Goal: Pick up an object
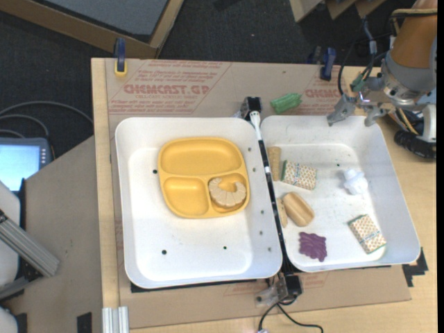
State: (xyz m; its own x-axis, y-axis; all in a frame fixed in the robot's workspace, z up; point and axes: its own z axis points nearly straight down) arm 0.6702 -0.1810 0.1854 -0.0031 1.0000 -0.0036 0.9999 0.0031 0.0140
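My gripper hangs over the far rim of the right bin, fingers spread open with nothing between them. Below it in that bin lie a patterned packet, a white crumpled item, a tan bread-like piece, a purple grape bunch and a second patterned block. A tan stick rests against the bin's left wall. All of these lie apart from the gripper.
The left bin holds a yellow divided plate with a round tan item in one compartment. A green object lies on the bench behind the bins. Cables and a black clip sit at the bins' shared edge.
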